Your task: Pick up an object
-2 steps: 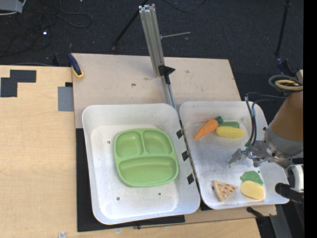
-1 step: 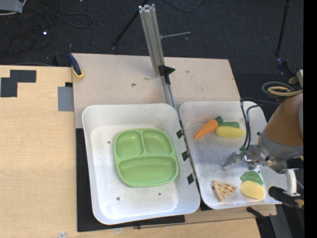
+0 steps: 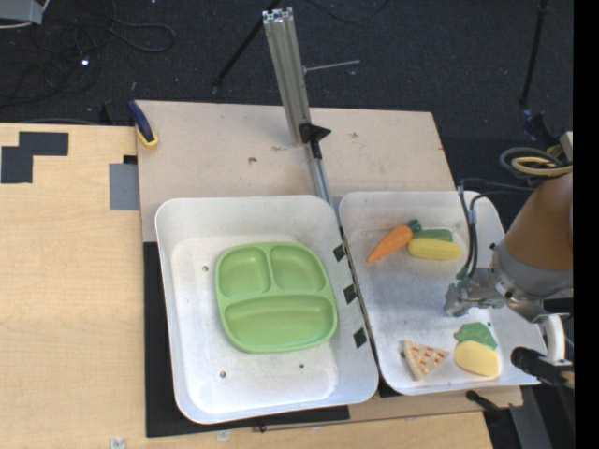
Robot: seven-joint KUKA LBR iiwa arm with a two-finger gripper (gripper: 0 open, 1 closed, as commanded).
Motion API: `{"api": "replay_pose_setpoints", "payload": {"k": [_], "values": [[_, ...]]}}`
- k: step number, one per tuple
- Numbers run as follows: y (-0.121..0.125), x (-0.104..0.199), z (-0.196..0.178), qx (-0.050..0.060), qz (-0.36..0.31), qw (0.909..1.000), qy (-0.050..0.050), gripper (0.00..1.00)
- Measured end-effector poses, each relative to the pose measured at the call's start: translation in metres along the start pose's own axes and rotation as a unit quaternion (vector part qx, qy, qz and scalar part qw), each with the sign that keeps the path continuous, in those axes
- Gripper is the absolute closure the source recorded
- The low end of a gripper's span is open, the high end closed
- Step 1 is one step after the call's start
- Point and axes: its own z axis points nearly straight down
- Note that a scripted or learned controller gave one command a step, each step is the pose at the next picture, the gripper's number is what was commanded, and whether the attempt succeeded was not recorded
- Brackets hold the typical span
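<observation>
So the gripper [image 3: 465,299] is hanging low over the right bin [image 3: 404,211], roughly mid-bin toward its right wall, with the arm [image 3: 541,237] coming in from 3 o'clock. Can't tell from this angle what the jaws are doing, it's just a dark metal lump at this size, and I don't see anything caught in it.

Nearest thing to grab looks like the lemon [image 3: 477,356], the yellow piece with the green leaf on top. It sits at about 5 o'clock from the gripper, close but not touching as far as I can see. Its long side runs roughly 10 to 4. The pizza slice [image 3: 423,357] is just beside it at its 9 o'clock, so going down on the lemon's left side could bump that.

Other options: the corn [image 3: 435,247] lies at about 11 o'clock from the gripper, long axis nearly 9 to 3, and the carrot [image 3: 390,242] is touching or almost touching its left end, tilted with its tip toward 8 o'clock. Both are farther off than the lemon.

My guess is the next move is a short shift toward 5 o'clock and down.

The left bin [image 3: 178,251] has a green divided plate [image 3: 275,297] in it, well apart from the action.

No brands, labels or readable writing anywhere.
</observation>
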Motion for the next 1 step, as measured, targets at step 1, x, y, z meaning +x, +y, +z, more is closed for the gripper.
{"api": "replay_pose_setpoints", "payload": {"k": [1], "values": [[0.0017,-0.0082,-0.0607,0.001,-0.002,1.0,-0.003,1.0]]}}
